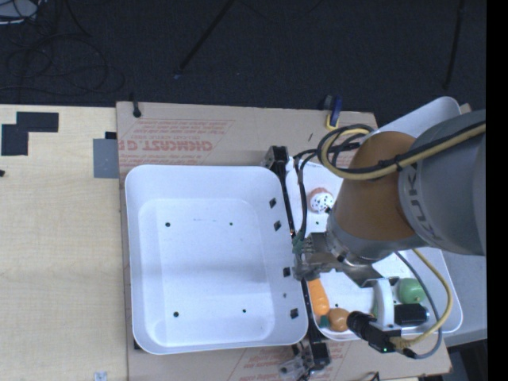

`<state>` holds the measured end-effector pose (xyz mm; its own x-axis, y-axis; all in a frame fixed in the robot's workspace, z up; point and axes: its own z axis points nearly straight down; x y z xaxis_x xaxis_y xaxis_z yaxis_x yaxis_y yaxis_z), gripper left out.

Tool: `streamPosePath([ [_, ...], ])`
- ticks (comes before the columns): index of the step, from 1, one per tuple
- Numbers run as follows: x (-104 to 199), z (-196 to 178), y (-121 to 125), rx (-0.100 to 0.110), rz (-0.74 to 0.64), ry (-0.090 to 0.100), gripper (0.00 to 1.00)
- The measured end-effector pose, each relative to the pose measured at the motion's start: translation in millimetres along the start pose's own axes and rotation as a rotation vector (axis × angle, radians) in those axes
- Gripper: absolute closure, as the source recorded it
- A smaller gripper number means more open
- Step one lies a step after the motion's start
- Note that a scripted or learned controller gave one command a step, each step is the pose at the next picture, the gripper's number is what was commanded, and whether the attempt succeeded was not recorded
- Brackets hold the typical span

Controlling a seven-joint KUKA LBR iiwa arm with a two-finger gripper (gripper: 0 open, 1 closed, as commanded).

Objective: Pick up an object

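Orange object (318, 295): the likeliest target, an elongated piece lying in the right bin (451, 317) close to its left wall, just below the arm's wrist.
Step in hand: by my reading, the approach to a grasp; the arm (397, 189) hangs low over the right bin and nothing appears lifted.
Hand (311, 265): sits just above the orange object's upper end; the wrist covers it, so I cannot tell whether it is open, closed or gripping anything.
Next move: probably a short descent straddling the orange object, a close, then a straight lift; the nearby bin wall leaves little room on that side.
Right bin contents: the orange object, a tan rounded piece (338, 319) touching its lower end, a green rounded piece (410, 290) further right, and a small white spotted ball (320, 202) near the upper left corner.
Left bin (143, 213): white floor with a few small dark dots; no objects seen in it.
Desk (55, 252): light wood, with cardboard under both bins.
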<state>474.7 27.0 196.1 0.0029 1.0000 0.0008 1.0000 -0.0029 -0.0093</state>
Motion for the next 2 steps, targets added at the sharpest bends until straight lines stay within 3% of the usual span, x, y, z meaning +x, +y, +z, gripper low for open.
streamPosePath([
  [1, -7, -75, 69, -0.016, -0.004, -0.002, 1.00],
  [2, 44, -72, 39, -0.003, -0.007, 0.000, 1.00],
])
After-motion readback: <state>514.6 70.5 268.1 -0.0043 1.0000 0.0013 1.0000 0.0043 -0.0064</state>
